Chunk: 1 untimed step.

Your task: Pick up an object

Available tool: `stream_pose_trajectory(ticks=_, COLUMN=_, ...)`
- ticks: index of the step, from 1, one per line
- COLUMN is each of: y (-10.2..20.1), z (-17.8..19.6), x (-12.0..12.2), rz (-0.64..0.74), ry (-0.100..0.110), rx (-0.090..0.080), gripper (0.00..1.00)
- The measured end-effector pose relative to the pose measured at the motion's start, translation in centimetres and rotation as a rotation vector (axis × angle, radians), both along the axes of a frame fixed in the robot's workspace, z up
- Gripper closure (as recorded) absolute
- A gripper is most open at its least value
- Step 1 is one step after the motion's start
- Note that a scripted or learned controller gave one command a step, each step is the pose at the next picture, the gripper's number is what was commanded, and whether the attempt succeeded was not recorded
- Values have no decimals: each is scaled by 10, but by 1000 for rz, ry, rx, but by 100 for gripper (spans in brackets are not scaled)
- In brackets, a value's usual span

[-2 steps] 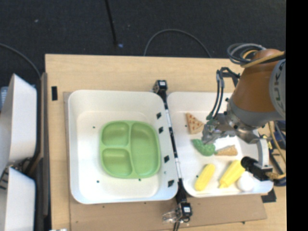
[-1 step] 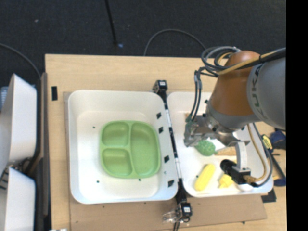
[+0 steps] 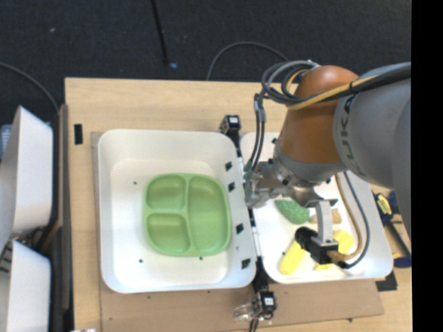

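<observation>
The grey arm [image 3: 374,137], with its orange band [image 3: 322,113], sits highest and closest to the lens. It comes in from the right edge of the frame and covers the upper part of the right bin [image 3: 271,237]. Below the band, the pincer [image 3: 259,191] hangs at the left side of that bin, right next to the wall it shares with the left bin [image 3: 111,185]. The wrist hides it from above, so I cannot tell whether it is wide or narrow, and nothing can be seen held in it.

The loose things that could be picked up are all in the right bin, at the lower right of the frame. A green textured piece [image 3: 294,211] lies just right of and below the pincer, close to it. I cannot tell if the two touch. Lower down, an elongated yellow piece [image 3: 292,258] lies tilted on the bin floor. A second yellow piece [image 3: 344,241] sits to its right, and a small tan piece [image 3: 336,218] is just above that one.

In the left bin, at the centre of the frame, a pale green divided plate [image 3: 187,214] lies flat with three compartments.

Both bins rest on a wooden bench [image 3: 138,102]. Dark floor fills the top of the frame.
</observation>
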State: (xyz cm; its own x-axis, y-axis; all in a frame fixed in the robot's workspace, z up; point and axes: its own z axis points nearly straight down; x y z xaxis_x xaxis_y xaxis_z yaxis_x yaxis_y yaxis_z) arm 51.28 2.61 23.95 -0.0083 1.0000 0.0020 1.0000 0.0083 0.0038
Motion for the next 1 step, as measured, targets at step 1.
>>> stream_pose_trajectory(ticks=1, y=62, z=7, x=-1, rz=1, ry=3, rx=0, gripper=100)
